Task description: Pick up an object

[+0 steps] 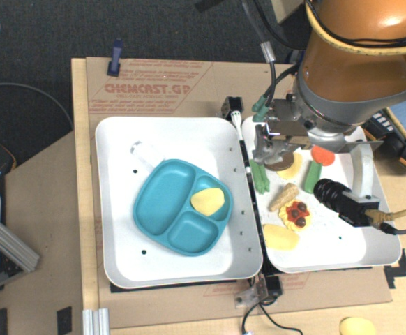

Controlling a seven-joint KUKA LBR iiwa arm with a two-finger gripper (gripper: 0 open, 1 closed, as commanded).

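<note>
Gripper (271, 160) low among toy food, perhaps touching green pod (260, 178)

I read one line of print from here: red block letters on the brown cardboard sheet (154, 82) behind the left bin, spelling "CHEMCAST" and then something like "G P". Smaller red lines run above and below it, too fine for me to make out. I see no other readable markings.
</note>
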